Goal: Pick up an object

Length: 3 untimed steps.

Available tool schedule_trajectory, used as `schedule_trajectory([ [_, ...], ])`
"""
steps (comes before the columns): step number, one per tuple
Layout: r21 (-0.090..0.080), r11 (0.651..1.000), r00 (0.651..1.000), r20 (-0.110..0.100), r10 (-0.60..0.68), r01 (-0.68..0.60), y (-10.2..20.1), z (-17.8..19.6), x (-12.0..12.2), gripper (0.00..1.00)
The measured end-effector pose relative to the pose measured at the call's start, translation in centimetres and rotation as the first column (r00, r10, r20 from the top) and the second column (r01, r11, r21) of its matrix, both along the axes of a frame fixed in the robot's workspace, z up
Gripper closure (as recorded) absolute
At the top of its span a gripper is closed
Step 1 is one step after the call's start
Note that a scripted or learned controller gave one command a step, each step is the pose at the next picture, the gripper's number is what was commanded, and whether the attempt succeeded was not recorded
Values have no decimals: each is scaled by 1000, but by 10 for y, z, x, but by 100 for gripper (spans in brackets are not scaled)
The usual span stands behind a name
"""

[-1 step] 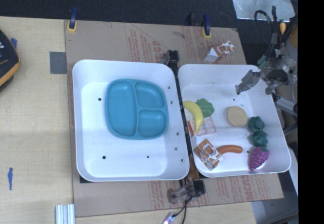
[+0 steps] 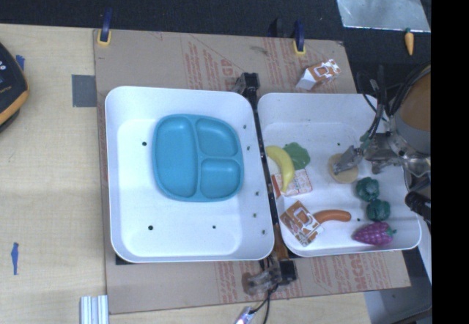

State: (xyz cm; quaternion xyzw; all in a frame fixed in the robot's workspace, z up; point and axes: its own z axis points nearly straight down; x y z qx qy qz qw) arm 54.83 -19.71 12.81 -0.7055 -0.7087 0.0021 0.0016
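Camera view looks down on two shallow white bins set edge to edge on a sheet of cardboard (image 2: 220, 59) that is clamped to the bench, presumably so that nothing slides when the arm pushes into it. The left bin (image 2: 128, 168) carries only a blue divided plate (image 2: 198, 157), lying flat near its middle, well apart from the loose items; it reads as a drop-off place rather than a source. The right bin (image 2: 322, 113) holds the pickable things, scattered with gaps between most of them, which suits a two-finger grab: a banana (image 2: 282, 165) touching a green leafy piece (image 2: 297, 154) by the dividing wall, a small card packet (image 2: 300, 222) and a sausage (image 2: 331, 216) toward the near edge, purple grapes (image 2: 372, 234) in the near right corner, and two dark green pieces (image 2: 372, 198) just above them. A small carton (image 2: 319, 75) lies outside the bins on the cardboard. The gripper (image 2: 352, 161) reaches in from the right, low over the bin, with its tip at a tan object (image 2: 341, 166) in the middle right of that bin; this looks like the chosen target. Whether the jaws are wide, narrow or closed on it I cannot tell, as the mechanism is a blur of grey and cables at this angle, so no hold can be claimed.
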Motion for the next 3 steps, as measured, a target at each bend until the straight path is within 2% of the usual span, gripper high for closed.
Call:
schedule_trajectory([
  [1, -1, 1000, 1000, 3, 1, -1, 12, -37, 37, 0],
  [2, 1, 1000, 1000, 4, 1, -1, -12, -36, 108, 0],
  [3, 0, 1000, 1000, 1, 0, 0, -15, -36, 32, 0],
])
